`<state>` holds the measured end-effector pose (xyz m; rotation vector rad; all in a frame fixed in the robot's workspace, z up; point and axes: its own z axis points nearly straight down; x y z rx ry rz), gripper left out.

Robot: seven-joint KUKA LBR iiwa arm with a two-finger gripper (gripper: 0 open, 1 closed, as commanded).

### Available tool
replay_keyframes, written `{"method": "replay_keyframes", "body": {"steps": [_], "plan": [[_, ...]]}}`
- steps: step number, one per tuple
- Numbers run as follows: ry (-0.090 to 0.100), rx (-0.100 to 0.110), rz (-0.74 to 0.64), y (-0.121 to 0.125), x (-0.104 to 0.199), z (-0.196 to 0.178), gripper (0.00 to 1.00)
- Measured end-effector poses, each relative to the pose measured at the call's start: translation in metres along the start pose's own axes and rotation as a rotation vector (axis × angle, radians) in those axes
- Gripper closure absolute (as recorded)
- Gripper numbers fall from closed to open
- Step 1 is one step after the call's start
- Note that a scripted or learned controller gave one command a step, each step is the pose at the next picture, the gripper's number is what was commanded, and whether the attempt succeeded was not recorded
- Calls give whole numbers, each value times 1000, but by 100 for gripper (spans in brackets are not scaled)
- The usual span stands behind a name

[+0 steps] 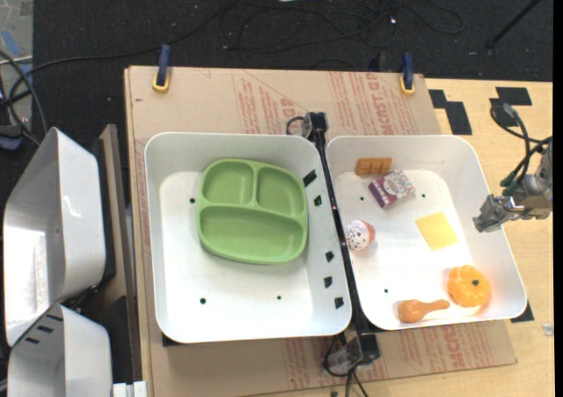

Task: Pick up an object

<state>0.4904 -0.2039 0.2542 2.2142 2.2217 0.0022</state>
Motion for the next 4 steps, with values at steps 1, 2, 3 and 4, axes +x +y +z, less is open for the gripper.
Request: {"method": "replay_keyframes", "body": {"steps": [1,2,3,4], "plan": [[4,4,-5,16,54,14,100],[4,5,-5,20,103,18,100],[4,4,-5,25,152,17,100],[4,3,-5,40,202,8,100]]}}
